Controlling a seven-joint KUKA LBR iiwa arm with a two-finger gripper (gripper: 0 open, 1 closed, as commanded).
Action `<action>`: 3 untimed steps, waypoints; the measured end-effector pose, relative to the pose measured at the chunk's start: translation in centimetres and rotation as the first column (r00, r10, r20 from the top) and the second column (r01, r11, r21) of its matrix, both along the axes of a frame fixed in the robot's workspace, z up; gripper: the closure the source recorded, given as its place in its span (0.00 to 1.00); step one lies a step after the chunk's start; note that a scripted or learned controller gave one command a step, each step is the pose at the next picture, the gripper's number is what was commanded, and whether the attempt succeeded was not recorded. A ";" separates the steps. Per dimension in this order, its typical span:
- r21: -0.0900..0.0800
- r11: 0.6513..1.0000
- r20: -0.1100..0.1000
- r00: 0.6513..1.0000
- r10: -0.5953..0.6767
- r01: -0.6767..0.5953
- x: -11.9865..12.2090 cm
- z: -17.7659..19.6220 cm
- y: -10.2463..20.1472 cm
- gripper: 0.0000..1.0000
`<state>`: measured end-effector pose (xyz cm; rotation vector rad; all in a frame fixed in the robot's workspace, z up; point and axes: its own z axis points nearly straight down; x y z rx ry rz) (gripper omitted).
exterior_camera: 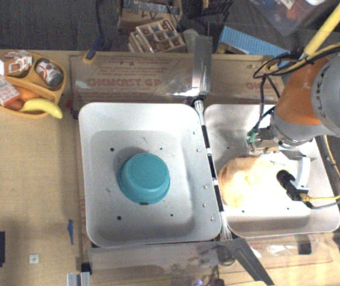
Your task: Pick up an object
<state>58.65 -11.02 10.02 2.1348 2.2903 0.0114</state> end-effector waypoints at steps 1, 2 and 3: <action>0.000 1.000 0.000 1.000 0.000 0.000 0.0 0.0 0.0 0.00; -0.002 1.000 0.002 1.000 0.000 0.000 0.0 1.0 -0.1 1.00; -0.002 1.000 0.002 1.000 0.000 0.000 0.1 1.0 -0.1 0.00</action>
